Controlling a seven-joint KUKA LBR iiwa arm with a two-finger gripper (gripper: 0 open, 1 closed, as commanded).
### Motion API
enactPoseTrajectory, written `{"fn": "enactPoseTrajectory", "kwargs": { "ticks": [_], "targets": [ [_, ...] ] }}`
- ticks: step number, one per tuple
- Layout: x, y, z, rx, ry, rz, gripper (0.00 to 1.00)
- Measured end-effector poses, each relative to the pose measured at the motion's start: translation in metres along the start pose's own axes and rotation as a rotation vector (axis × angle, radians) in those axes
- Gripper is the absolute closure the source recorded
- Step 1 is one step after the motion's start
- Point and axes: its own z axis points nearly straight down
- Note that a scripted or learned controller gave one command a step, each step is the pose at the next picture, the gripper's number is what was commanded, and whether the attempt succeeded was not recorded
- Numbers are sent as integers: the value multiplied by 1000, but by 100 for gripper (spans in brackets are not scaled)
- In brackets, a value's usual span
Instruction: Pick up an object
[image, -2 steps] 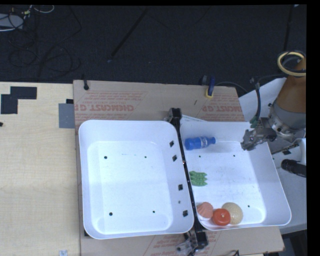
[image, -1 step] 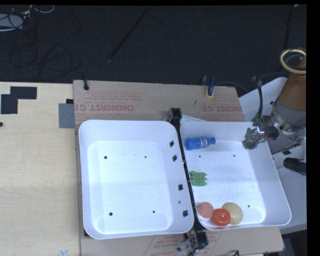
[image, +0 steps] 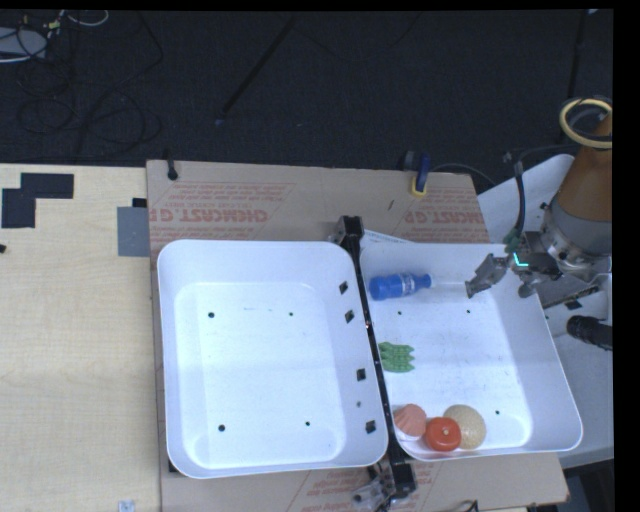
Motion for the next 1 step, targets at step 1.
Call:
{"fn": "enactPoseTrajectory", "kwargs": {
  "ticks": [1],
  "targets": [
    [-20,-98,45,7,4,8,0]
  ]
}}
